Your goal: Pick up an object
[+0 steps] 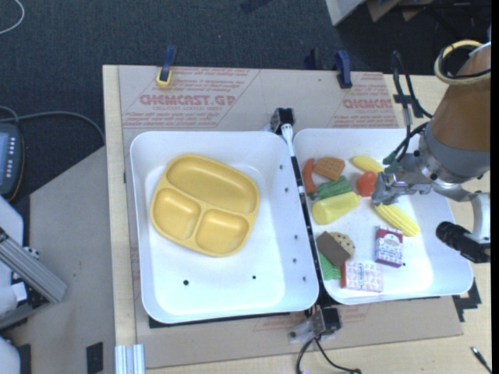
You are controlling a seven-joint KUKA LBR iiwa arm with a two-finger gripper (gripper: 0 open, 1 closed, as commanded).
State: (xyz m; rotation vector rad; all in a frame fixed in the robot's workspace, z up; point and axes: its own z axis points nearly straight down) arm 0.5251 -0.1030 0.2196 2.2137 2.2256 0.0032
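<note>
The right bin (437, 275) holds several toy foods. My gripper (387, 190) hangs low over its middle, between a red tomato (366, 183) on its left and a yellow corn cob (400, 219) just below it. Nothing visibly sits in the gripper. Further left lie a green pepper (334, 188), a yellow block (336, 206), an orange sausage (309, 174) and a brown biscuit (330, 166). A small yellow piece (366, 163) rests near the bin's back. Toward the front are a red packet (388, 247), a dark cookie (335, 246) and a pink-and-white packet (363, 276).
The left bin (156, 287) carries a yellow divided plate (205, 204). A raised rim (296, 209) separates the two bins. The grey arm with its orange band (466, 107) fills the right side above the right bin. Clamps (164, 68) hold the board at the back.
</note>
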